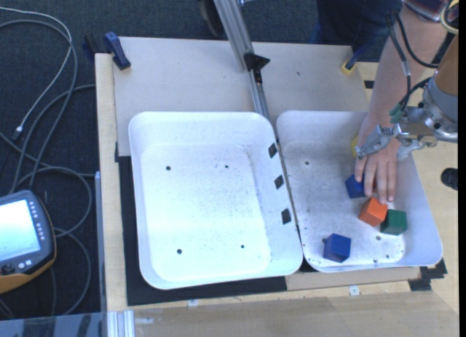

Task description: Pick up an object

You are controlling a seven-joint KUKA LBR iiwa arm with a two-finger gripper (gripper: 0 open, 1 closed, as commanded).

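Several small blocks lie in the right bin [320, 146]: a blue cube [354, 187], an orange cube [373, 212], a green cube [395, 222] and a second blue cube [336, 247] near the front rim. My gripper [395, 137] hangs over the bin's right side, above and behind the blocks. A person's hand [380, 172] reaches down across it, and its fingertips touch the blue and orange cubes. The hand hides part of the gripper, and I see no block held in it.
The left bin [145, 139] lies beside the right one. A slanted aluminium bar [233, 15] crosses the back of the bench to the gap between the bins. The person's arm [389, 73] comes down from the top right. A teach pendant [22, 237] lies at the far left.
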